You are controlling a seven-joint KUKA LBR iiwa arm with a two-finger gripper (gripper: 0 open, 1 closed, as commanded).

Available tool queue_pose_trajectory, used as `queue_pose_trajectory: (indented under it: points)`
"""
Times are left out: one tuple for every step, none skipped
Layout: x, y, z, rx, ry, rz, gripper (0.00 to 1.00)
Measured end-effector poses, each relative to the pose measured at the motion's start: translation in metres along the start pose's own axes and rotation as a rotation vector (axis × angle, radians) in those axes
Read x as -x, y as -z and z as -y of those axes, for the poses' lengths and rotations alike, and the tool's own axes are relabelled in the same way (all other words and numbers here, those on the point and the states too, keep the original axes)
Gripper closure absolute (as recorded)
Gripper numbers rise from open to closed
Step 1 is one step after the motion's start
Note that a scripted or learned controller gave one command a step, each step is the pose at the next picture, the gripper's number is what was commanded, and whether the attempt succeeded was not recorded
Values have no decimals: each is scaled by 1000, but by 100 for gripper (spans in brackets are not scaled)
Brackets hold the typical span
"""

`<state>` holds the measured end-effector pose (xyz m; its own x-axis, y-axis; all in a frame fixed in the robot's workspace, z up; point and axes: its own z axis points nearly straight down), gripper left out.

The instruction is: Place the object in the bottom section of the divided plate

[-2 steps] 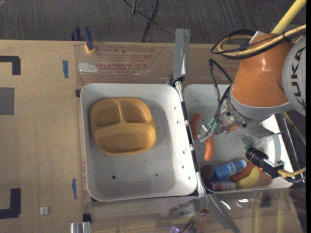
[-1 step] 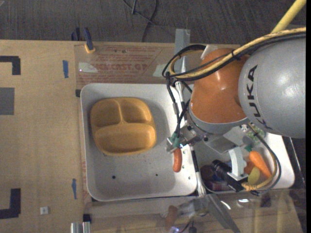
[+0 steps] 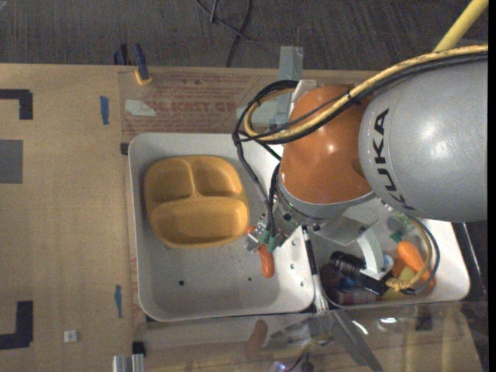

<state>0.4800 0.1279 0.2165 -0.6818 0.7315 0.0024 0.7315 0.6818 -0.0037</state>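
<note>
The likeliest failure is the small orange carrot-shaped object point(image 3: 266, 263) slipping loose or landing on the bin floor short of the yellow divided plastic plate point(image 3: 197, 200), since it hangs at the very tip of the claw point(image 3: 262, 242) and the plate sits off to the left in the shallow white left bin point(image 3: 225, 301). Whether the claw truly pinches it cannot be told; the grey arm's wrist hides that. The object sits just below the claw, touching or nearly so, just beside the plate's lower right corner.

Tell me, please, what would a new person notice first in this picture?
First, the big grey KUKA arm with its orange band, which covers much of the right bin. Then the yellow divided plate in the left bin, and a small orange object at the gripper, just right of the plate.
</note>
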Motion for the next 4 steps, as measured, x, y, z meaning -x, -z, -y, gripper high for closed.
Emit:
queue_pose_trajectory:
  points:
    - [125, 51, -33, 4, 4, 4, 100]
    - [110, -34, -35, 2, -10, 1, 100]
    - [119, 43, -21, 5, 72, 4, 100]
    - [131, 5, -8, 2, 125, 2, 100]
